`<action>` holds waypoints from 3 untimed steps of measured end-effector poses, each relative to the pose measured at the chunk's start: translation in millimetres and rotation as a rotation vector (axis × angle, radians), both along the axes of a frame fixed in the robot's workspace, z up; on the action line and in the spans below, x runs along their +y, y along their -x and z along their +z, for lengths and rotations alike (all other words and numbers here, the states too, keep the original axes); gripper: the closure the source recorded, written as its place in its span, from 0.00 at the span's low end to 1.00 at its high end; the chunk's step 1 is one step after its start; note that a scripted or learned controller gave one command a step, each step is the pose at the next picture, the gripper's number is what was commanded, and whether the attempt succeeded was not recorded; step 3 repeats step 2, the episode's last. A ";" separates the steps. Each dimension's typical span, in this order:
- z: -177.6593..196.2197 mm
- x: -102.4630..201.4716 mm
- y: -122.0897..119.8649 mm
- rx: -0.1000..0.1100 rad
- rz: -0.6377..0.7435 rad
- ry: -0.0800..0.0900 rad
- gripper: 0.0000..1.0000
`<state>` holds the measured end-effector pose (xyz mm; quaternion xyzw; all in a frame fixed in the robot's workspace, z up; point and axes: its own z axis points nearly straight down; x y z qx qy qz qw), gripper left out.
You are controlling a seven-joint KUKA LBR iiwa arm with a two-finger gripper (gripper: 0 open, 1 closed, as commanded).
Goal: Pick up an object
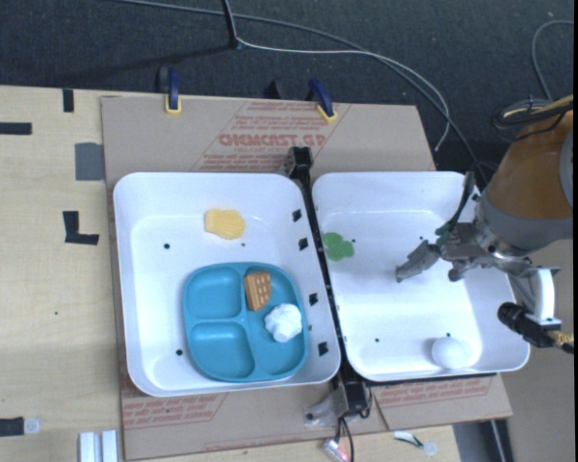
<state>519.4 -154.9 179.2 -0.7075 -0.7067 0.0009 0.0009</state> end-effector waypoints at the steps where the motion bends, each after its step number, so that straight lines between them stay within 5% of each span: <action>1: 85.8 55.8 -27.7 -0.010 0.007 0.000 0.00; 2: 134.0 80.5 -13.0 -0.007 0.004 0.000 0.00; 3: 134.0 80.5 -13.0 -0.007 0.004 0.000 0.00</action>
